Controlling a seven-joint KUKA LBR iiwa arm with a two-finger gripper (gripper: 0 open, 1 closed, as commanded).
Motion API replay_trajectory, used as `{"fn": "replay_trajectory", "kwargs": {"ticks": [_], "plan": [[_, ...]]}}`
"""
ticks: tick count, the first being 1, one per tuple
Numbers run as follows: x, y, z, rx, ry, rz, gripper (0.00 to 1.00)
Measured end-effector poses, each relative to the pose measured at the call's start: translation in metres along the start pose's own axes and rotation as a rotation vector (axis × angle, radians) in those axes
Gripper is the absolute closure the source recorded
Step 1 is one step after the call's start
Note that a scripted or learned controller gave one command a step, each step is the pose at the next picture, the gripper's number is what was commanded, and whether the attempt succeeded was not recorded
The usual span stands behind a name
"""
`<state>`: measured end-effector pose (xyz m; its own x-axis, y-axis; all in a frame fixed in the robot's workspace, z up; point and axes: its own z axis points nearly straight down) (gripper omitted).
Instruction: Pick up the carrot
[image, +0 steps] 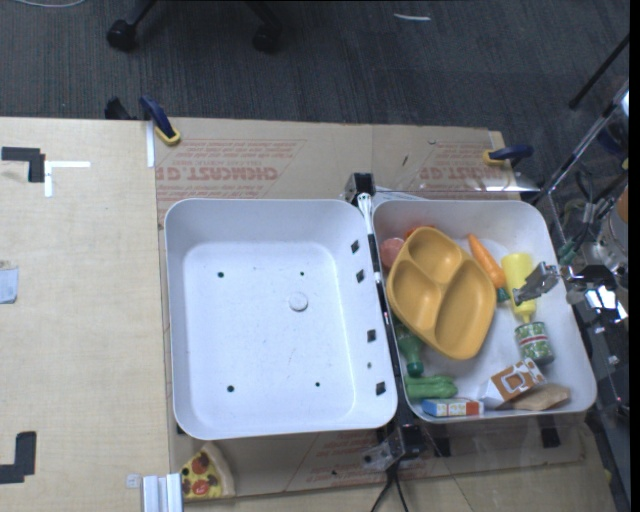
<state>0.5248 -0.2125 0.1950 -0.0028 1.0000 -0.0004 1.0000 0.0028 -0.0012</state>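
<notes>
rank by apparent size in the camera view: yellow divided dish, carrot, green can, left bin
1. left bin
2. yellow divided dish
3. carrot and green can: look too alike to rank; the carrot is longer and thinner.

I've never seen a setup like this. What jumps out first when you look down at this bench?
The big yellow divided dish grabs the eye, lying in the right bin among a jumble of toy food. An orange carrot lies just beside the dish's upper right edge, and the gripper reaches in from the right, a little below the carrot. The left bin, by contrast, is a broad white tray.
</notes>
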Motion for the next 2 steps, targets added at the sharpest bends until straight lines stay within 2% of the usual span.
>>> {"fn": "replay_trajectory", "kwargs": {"ticks": [1,2], "plan": [[-0.001,-0.007,0.104,-0.002,0.013,0.008,0.0],[0.041,0.088,0.102,-0.001,-0.005,0.208,0.0]]}}
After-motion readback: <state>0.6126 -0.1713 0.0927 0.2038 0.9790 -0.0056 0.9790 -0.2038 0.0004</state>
